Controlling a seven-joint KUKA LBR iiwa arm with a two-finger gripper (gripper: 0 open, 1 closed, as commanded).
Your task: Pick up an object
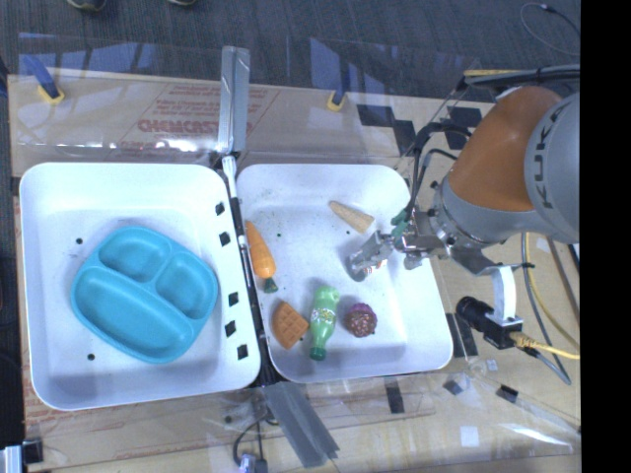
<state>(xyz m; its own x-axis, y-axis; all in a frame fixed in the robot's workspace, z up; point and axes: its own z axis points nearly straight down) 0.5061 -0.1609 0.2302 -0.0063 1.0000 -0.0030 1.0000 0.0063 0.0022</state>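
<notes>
A: Eyes on the gripper (367,260), hanging over the right bin (296,180), toward that bin's right wall. The grey arm (513,166) with its orange band reaches in behind it.

B: Spread or clenched?

A: I cannot tell. The metal tip is a blurred, shiny lump from up here, and nothing is visibly pinched in it.

B: What sits nearest?

A: The cream cone (351,215), lying on its side just up and left of the gripper, apart from it. Below the gripper lies the dark red round fruit (360,319), near the bin's front wall.

B: And beside that fruit?

A: The green bottle (322,321) just to its left, tilted, cap toward the front wall. Touching or nearly touching the bottle's left side is the brown waffle piece (288,323). The orange carrot (260,251) lies along the bin's left wall, well apart from the gripper.

B: The other bin?

A: The left bin (59,195) carries a blue divided tray (146,294), resting flat.

B: Anything hard to read?

A: Whether the gripper touches the bin floor or hovers, I cannot say. The arm is cut off to the right, and cables trail over the table (473,422) there.
</notes>
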